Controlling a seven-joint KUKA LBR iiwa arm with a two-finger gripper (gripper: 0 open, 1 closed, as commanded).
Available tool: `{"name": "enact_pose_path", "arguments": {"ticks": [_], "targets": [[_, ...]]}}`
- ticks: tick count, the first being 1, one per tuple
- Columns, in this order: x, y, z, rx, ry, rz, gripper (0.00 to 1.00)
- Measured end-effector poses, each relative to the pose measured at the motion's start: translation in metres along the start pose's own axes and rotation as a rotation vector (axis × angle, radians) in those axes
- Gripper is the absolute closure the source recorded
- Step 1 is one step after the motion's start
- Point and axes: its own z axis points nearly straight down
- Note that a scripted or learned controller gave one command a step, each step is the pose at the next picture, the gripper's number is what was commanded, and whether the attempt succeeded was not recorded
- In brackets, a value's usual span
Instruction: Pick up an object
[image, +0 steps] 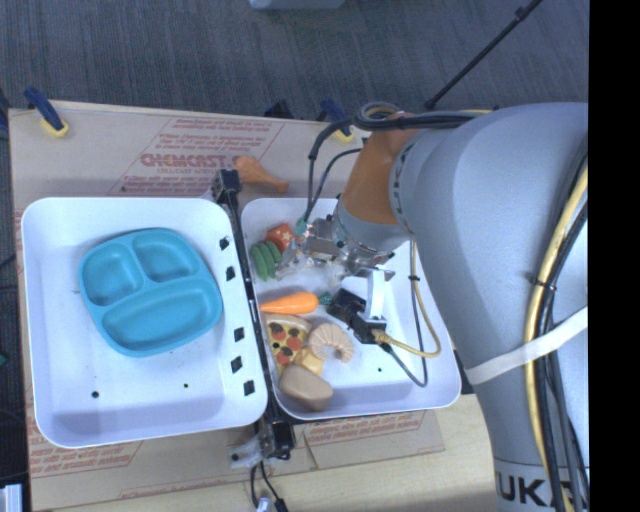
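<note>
Looming grey over the right bin (440, 385), our arm (500, 230) sets the gripper (318, 248) low among the toy food; whether it's clenched we cannot tell. Just left of it lie the green pod (265, 259) and tomato (279, 237), carrot (289, 302) below; we'd centre squarely over one piece before lifting
</note>
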Motion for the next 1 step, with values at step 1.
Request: {"name": "enact_pose_path", "arguments": {"ticks": [1], "targets": [[0.0079,0.019,0.0003,0.038,-0.003,0.123,0.0]]}}
